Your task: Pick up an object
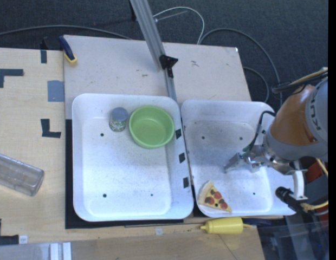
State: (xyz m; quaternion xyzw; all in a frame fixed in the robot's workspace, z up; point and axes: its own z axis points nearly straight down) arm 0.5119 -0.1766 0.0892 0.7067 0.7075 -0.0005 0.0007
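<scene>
- Hovering above the pizza slice [214, 197], the claw [234, 162] holds nothing — its spread I cannot tell.
- Risk: flat slice beside the bin wall [191, 161] — fingers may skid.

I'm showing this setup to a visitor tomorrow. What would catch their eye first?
Probably the bright green bowl at the back of the left bin, with a small can beside it. Next, the toy pizza slice at the right bin's front edge, with the gripper above that bin.
</scene>
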